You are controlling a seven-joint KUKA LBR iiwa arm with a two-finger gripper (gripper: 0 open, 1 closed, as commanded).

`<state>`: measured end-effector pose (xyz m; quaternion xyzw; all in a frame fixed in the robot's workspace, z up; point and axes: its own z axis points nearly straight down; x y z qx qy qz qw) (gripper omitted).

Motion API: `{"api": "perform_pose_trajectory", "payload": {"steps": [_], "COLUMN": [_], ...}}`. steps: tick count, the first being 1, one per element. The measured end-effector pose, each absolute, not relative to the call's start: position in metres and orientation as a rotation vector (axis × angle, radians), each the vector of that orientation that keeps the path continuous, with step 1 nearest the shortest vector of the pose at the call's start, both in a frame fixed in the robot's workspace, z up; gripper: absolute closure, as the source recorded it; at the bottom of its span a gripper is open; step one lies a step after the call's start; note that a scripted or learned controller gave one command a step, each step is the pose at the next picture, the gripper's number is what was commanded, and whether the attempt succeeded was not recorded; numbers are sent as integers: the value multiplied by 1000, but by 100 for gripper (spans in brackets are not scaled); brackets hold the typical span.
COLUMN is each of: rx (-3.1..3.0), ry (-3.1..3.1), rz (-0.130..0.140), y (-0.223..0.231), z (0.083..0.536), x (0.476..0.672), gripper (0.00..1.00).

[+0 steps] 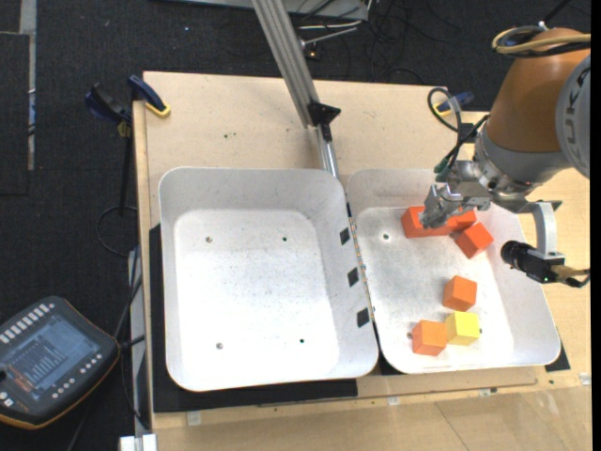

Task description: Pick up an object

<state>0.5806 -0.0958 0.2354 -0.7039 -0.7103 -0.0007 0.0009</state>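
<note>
At the upper right of the frame the gripper sits low on a flat orange-red block in the right white plastic bin, fingers seemingly straddling it though I cannot tell their closure, so closing squarely before lifting seems wise.

A tan table carries two white bins side by side: the left bin and the right bin, their rims touching. A blue-and-yellow clamp grips its far-left corner.

White letters "UK" on the arm (cut off at edge)
</note>
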Motion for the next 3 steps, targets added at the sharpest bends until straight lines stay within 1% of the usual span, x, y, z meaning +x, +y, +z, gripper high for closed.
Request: {"api": "perform_pose_trajectory", "payload": {"steps": [2,3], "rx": [-2212,-2210], "ry": [-2231,-2228], "rz": [-3,1], "y": [4,53], "z": [249,236], "x": [588,586], "gripper": [100,100]}}
